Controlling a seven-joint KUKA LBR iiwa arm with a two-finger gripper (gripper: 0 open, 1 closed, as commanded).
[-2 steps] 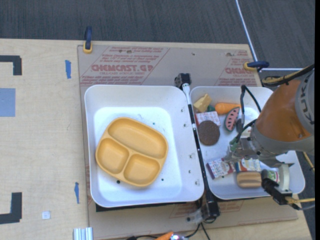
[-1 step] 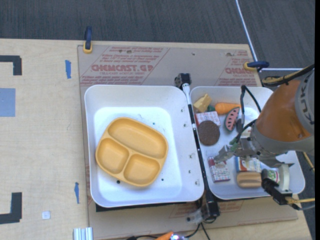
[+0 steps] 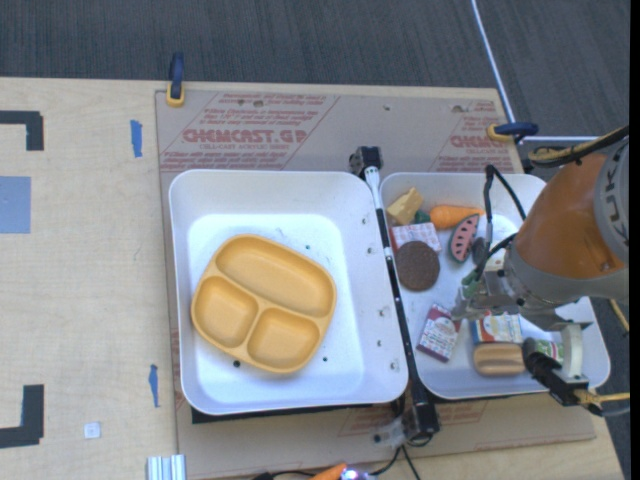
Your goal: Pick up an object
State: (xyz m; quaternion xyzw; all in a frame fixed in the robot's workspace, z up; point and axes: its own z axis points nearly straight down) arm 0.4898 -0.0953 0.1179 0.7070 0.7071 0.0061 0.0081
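Two white bins are sitting on the bench (image 3: 80, 298); the gripper (image 3: 487, 303) is hanging over the right bin (image 3: 598, 363), its grip state unclear, just above a red packet (image 3: 438, 334) lying there.

Board under bins (image 3: 300, 128): red print, mirrored; I cannot read it reliably.
Arm casing (image 3: 612, 203): partial dark lettering, cut off at the edge.
Packets in right bin (image 3: 438, 333): print too small to read.

A plate (image 3: 263, 303) lies in the left bin (image 3: 190, 208); my gripper (image 3: 482, 298) hangs over toy food in the right bin (image 3: 598, 363).
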